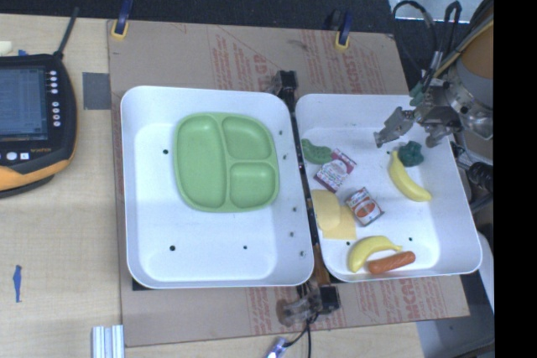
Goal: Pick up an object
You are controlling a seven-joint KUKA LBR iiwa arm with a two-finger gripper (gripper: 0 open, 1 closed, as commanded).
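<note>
My gripper point(409, 137) hangs over the back right part of the right bin point(445, 218), open, with nothing between its fingers. A small dark green piece point(410, 153) lies just below it, next to a yellow banana point(409, 178). Toward the bin's middle lie a red and white packet point(334, 172), a small red can point(363, 206) and a yellow cheese wedge point(333, 214). A pale green leaf-like piece point(317, 152) rests near the bin's left wall. At the front lie a second banana point(372, 249) and a red sausage point(391, 262).
The left bin point(151, 214) holds a light green divided plate point(226, 161). A teach pendant point(29, 117) sits on the bench at far left. Cables and the arm's wrist point(470, 88) crowd the right bin's back right corner.
</note>
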